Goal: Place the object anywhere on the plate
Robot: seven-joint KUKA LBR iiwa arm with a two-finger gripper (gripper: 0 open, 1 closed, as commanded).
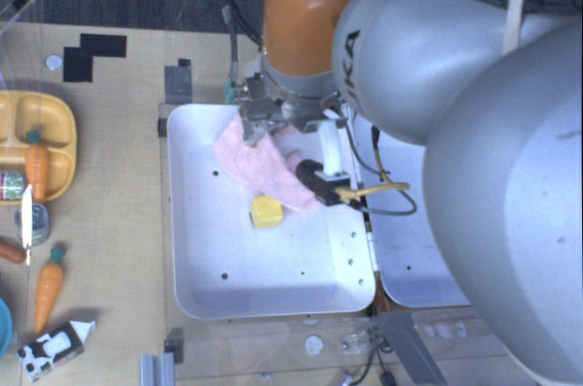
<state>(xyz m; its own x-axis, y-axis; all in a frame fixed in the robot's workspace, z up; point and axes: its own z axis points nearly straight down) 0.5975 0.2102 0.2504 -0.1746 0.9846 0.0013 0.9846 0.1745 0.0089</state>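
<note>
A pink plate (260, 166) lies in the upper middle of the left white bin (209, 275), partly hidden under the arm. A small yellow block (266, 211) rests on the bin floor against the plate's near edge. My gripper (258, 127) hangs from the orange wrist band and comes down onto the plate's far left part, well above the yellow block in the view. A black fitting with cable (319, 181) on the wrist lies over the plate's right side.
The grey arm covers most of the right bin (410, 284). On the bench to the left lie a yellow divided tray (50, 125) with a carrot (35, 170), another carrot (47, 284), a can (11, 185) and a cow-patterned carton (55, 346).
</note>
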